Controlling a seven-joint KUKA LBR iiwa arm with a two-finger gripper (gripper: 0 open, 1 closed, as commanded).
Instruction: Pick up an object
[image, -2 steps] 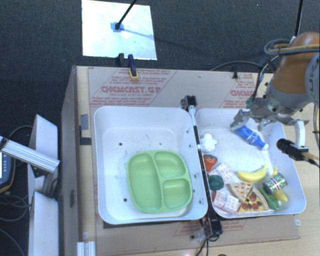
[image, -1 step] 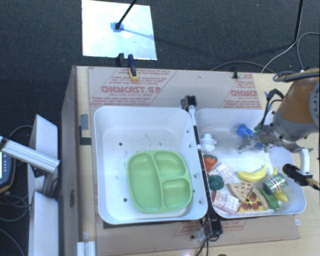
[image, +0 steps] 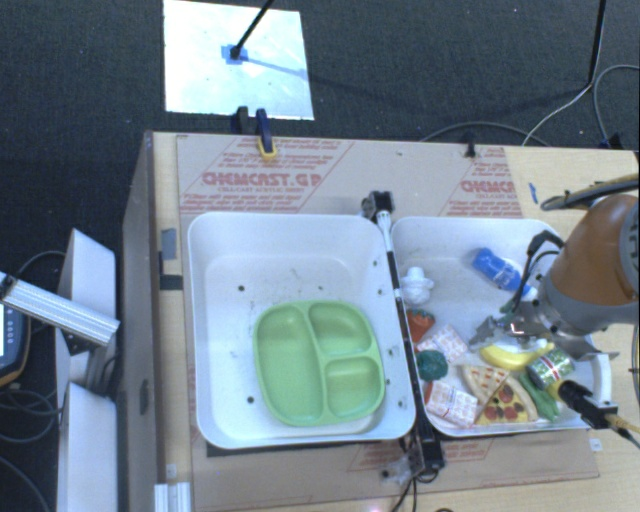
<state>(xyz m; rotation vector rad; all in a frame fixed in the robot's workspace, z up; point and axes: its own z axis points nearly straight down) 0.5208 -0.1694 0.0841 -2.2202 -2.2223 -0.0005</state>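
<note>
The right bin (image: 450, 235) holds several small objects. A blue item (image: 495, 266) lies near its back. A white item (image: 415, 285) sits at the left wall, with a red strawberry (image: 421, 324) and a green piece (image: 432, 364) below it. A yellow banana (image: 515, 354), a pizza slice (image: 495, 388), a small can (image: 550, 370) and printed packets (image: 452, 403) crowd the front. My gripper (image: 512, 326) hangs low over the bin just above the banana, reaching in from the right under the orange wrist band (image: 600, 250).
The left bin (image: 215, 300) bears a green divided plate (image: 320, 362). A black-and-white divider rail (image: 395, 290) runs between the bins. Cables trail off the bench at the back right, and a blue clamp (image: 264, 132) stands at the bench's far edge.
</note>
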